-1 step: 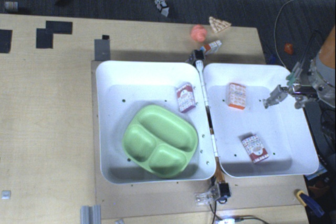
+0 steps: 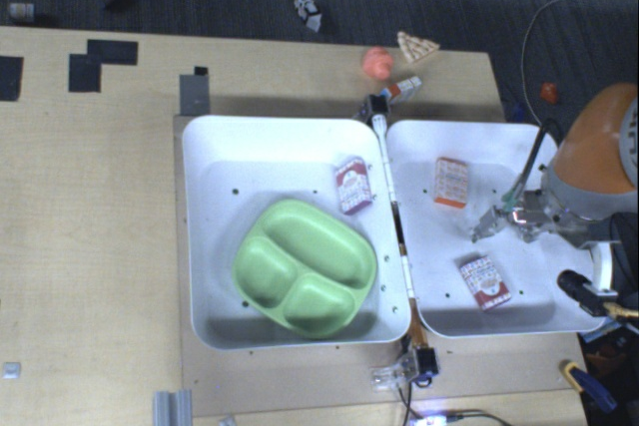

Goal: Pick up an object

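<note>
Arm: the grey arm with its orange band entered from 3 o'clock and reached over the right bin.
Pincer: the pincer hung low over the middle of the right bin, tips pointing toward 9 o'clock.
Pincer state: the picture was too blurred there to tell apart from together; nothing could be seen between the tips.
Nearest object: a small red-and-white packet lay on the bin floor at about 6 o'clock from the pincer, near but apart from it.
Packet axis: its long side ran roughly from 11 o'clock to 5 o'clock.
Second candidate: an orange-and-white packet lay at about 10 o'clock from the pincer, a little farther off, its long side near 12 to 6.
Left bin: the left bin held a green divided tray and another red-and-white packet, both well apart from the pincer.
Judgement: the pick looked not yet made; the red-and-white packet at 6 o'clock seemed the likelier target.
</note>
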Controlling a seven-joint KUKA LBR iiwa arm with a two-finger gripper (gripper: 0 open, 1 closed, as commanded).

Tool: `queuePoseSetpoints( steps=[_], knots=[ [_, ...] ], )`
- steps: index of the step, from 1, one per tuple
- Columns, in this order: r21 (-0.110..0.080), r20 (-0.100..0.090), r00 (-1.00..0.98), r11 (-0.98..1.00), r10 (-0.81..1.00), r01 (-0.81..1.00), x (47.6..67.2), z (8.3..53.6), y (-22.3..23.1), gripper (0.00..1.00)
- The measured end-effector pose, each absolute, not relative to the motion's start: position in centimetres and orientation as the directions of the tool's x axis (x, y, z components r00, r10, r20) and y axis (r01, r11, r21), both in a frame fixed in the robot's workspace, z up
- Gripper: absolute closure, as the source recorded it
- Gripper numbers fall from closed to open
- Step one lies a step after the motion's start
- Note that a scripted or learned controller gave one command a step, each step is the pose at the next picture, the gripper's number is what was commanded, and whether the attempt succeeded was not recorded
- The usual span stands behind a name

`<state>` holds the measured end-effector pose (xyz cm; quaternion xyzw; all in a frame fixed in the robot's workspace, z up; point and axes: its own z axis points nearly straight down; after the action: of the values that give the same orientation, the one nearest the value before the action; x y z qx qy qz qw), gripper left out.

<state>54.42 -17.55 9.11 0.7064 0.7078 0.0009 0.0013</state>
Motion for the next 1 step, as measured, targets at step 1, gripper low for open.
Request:
queuePoseSetpoints(
  steps=[1],
  knots=[
    [0.006,0.0,-0.005,0.005,1.0,1.0,60.46,8.58,-14.88,0.0]
  ],
)
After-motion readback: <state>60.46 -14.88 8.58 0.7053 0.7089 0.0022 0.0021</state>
